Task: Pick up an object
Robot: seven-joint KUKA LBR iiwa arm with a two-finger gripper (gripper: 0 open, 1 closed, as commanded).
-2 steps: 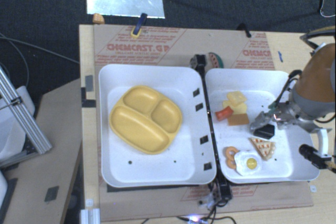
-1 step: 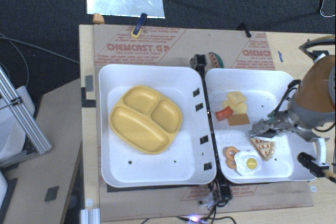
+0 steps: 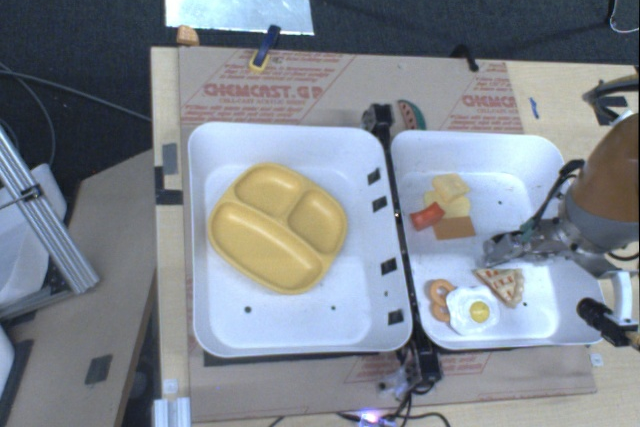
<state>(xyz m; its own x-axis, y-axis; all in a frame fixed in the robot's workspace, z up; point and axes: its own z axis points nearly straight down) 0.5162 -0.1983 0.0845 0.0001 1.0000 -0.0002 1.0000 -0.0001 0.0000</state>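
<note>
The left bin (image 3: 290, 240) has a yellow divided tray (image 3: 278, 226) at its middle, with bare white floor around it up to the walls. The right bin (image 3: 480, 240) is open along its top wall, and its food sits toward the left and lower half. The gripper (image 3: 497, 249) hangs low over the right bin, just above a waffle wedge (image 3: 501, 284); its opening cannot be told. A fried egg (image 3: 473, 311), cheese pieces (image 3: 449, 194) and a pretzel (image 3: 440, 295) lie nearby.

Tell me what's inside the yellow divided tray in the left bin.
The yellow divided tray in the left bin has three compartments, all showing bare yellow plastic with no food in them. The bin floor under the tray is covered.
</note>
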